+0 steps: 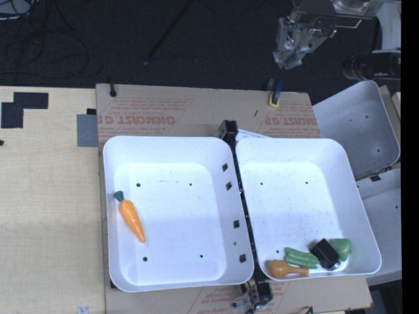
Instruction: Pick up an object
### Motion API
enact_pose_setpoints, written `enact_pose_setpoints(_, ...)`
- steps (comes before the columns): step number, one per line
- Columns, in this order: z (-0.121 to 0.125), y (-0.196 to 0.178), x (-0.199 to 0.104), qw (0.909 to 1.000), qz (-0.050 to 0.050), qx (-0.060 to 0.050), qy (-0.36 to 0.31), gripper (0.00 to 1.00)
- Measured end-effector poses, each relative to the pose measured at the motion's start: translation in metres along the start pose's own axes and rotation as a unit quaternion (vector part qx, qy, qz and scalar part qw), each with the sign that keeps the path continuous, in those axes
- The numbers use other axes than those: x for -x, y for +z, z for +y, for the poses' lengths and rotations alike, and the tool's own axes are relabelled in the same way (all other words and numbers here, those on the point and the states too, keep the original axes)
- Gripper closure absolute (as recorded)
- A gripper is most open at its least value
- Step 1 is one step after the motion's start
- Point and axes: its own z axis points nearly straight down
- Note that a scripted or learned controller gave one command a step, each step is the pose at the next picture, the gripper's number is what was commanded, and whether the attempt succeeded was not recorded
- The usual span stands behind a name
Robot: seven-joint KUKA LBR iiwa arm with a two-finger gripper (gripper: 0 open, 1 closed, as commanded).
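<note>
Orange carrot (131,220) lies alone in the left bin (163,152), near its left wall, long axis running far-left to near-right, green top farthest. I see the tool (292,52) high above the bench's far edge, well apart to the right; its opening I cannot tell. A cluster sits in the right bin's (294,150) near corner.

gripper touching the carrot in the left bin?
Apart. The camera view shows the gripper raised over the dark area beyond the bench, while the carrot lies on the left bin floor, with the bin's far wall between them.
</note>
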Motion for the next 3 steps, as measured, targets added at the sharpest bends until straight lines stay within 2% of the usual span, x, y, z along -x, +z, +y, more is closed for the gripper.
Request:
enact_pose_setpoints(1, 0.021, 0.129, -0.02, 0.9999, -0.001, -0.014, 0.0, 1.0)
enact_pose_setpoints(2, 0.015, 0.224, 0.011, 0.9999, -0.002, -0.013, 0.003, 1.0)
enact_pose_setpoints(3, 0.024, 0.167, 0.073, 1.0, -0.002, -0.005, 0.004, 1.0)
